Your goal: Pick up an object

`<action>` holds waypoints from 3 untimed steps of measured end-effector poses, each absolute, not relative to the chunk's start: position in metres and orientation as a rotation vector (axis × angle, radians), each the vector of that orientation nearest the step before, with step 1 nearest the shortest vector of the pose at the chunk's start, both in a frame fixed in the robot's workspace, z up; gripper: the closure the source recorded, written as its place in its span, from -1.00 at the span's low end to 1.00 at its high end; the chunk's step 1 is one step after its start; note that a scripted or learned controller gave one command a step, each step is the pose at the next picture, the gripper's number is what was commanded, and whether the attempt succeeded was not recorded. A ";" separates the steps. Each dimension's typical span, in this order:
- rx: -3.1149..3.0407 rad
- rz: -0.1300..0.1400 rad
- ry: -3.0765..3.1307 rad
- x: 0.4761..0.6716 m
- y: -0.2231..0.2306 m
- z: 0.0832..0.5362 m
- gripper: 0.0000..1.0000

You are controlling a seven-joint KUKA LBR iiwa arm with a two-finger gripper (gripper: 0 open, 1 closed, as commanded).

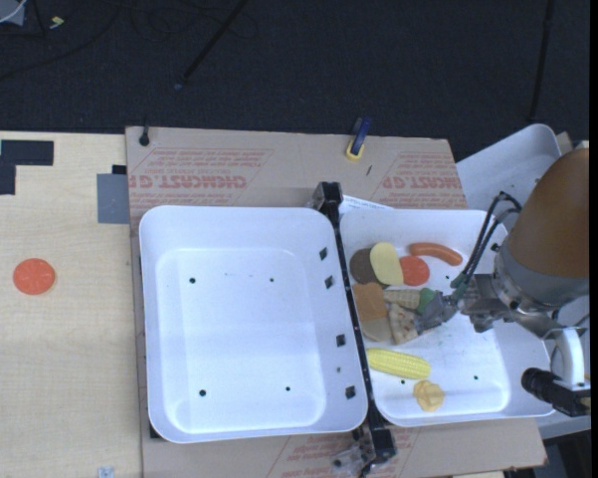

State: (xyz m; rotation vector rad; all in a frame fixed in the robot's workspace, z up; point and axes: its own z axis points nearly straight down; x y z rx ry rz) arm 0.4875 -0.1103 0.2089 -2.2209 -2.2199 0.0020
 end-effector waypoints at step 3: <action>-2.222 -0.005 -2.226 0.592 -0.088 0.089 1.00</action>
